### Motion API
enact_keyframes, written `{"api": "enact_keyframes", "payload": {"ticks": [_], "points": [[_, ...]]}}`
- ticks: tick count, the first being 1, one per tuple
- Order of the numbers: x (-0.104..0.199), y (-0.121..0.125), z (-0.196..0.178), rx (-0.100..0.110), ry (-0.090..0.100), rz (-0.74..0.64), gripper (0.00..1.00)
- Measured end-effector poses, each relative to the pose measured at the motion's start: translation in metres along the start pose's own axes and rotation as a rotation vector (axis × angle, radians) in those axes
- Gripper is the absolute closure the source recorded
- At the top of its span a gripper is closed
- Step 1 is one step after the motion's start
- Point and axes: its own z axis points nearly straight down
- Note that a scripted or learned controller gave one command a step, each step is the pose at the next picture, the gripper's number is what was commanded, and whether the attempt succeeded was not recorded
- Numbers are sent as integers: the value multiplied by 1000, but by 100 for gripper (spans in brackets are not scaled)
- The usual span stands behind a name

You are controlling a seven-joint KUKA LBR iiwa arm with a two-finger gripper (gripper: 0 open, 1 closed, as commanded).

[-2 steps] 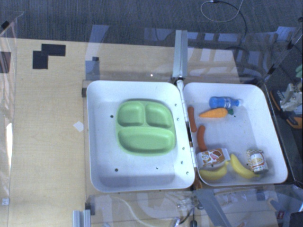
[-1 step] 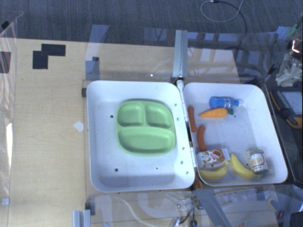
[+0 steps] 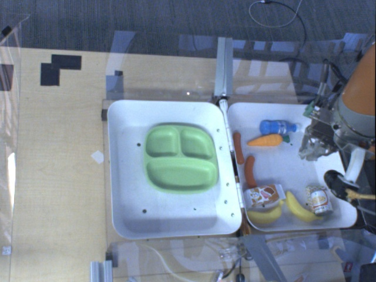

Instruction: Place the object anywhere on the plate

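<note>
While the arm (image 3: pixel 358 98) is reaching in from the right, I am noting that its gripper (image 3: pixel 314 148) is hanging over the right side of the right bin (image 3: pixel 294 113), near the far wall, with nothing visible between its tips; whether it is apart or together I cannot tell from this angle. I am reading this as a hover ahead of a pick, since all the loose goods are lying in that bin and none is on the plate. The green plate (image 3: pixel 180 158) is sitting alone in the middle of the left bin (image 3: pixel 126 157), presumably set there as the target, with its three compartments facing up. I am counting in the right bin: one blue bottle (image 3: pixel 278 126) lying on its side, one orange carrot (image 3: pixel 265 140) just beside it, two reddish sausages (image 3: pixel 238 148) (image 3: pixel 250 170) lying end to end along the dividing wall, two bananas (image 3: pixel 264 215) (image 3: pixel 299 208) along the near wall, one small packet (image 3: pixel 264 195) resting against the first banana, and one can (image 3: pixel 318 200) touching the second banana. The bottle and carrot are the nearest items to the gripper, so I am judging one of them the likeliest candidate, though the pick is not yet made.
</note>
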Motion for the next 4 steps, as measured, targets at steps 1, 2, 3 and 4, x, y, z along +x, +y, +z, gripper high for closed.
{"api": "enact_keyframes", "payload": {"ticks": [1, 2, 3, 4], "points": [[21, -26, 96, 0, 0, -141, 100], [-11, -7, 158, -30, -1, -360, 100], [70, 20, 95, -3, 1, -372, 100], [152, 112, 78, -3, 0, -177, 100]]}}
